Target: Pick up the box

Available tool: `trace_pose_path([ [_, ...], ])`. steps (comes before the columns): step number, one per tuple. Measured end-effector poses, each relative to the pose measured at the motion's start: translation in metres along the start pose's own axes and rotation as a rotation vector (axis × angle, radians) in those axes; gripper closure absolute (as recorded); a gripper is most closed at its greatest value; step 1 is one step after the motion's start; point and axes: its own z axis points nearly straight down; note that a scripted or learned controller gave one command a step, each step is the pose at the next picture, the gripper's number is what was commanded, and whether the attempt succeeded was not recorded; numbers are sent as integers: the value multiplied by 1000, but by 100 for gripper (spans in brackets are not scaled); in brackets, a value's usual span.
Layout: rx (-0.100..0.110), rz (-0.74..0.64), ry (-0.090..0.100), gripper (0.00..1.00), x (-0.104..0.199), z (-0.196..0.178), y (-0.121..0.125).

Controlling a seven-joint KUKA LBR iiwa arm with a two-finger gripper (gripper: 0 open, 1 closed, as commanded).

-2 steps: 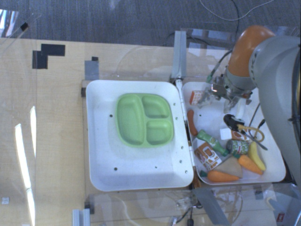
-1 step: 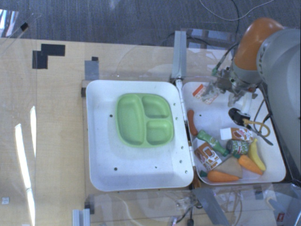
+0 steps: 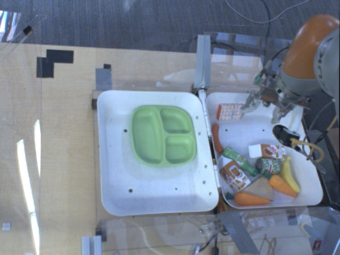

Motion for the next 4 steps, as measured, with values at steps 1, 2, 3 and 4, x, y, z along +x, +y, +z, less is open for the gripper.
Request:
trace_pose_path([
  [1,4,-22,-2,0,22,75,37],
  [2,0,316,0,0,27,5,45],
  [3,15,229,-6,0,35,108,38],
  [4,-5,224,2,100,39,93,43],
])
